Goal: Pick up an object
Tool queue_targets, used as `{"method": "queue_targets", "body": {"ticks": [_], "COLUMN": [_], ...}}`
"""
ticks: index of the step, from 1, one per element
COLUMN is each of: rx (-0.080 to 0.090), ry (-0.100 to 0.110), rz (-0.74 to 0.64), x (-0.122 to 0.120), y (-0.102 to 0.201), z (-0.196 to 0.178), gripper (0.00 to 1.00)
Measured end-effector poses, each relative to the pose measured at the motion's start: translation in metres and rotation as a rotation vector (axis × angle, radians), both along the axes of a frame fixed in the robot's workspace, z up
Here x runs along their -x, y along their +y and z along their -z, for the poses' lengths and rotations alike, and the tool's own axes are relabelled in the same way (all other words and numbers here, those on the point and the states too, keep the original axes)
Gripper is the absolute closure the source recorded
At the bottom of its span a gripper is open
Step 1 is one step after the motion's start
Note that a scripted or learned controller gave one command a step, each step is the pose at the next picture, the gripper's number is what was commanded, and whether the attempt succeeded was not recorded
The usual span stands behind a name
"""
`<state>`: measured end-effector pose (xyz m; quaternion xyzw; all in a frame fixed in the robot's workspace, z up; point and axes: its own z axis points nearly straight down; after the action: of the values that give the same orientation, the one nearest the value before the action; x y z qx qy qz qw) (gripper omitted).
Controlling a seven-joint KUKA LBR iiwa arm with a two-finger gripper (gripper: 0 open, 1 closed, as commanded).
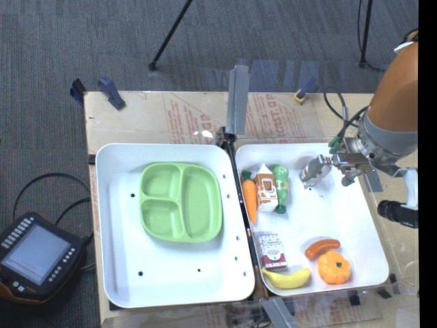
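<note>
Over the right shallow white bin, near its upper part, hangs the metal end effector; whether it is apart or together cannot be told, and nothing shows in it. Just beside it to the left lie an orange plastic carrot, a small orange-and-white carton and a green bottle-like toy, touching each other. The carton seems light and stiff, so its flat sides would suit a grasp. The left bin holds a green divided plate.
</note>
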<state>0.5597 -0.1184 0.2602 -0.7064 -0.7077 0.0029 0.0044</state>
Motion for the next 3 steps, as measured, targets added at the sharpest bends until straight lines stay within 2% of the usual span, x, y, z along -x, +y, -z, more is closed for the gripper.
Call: {"method": "queue_targets", "body": {"ticks": [1, 2, 3], "rx": [-0.003, -0.003, -0.004], "ry": [0.001, -0.001, -0.001], "rz": [-0.087, -0.064, -0.092], "x": [0.032, 0.086, 0.085], "y": [-0.012, -0.044, -0.051], "z": [0.149, 0.136, 0.178], "gripper": [0.00, 0.00, 0.00]}}
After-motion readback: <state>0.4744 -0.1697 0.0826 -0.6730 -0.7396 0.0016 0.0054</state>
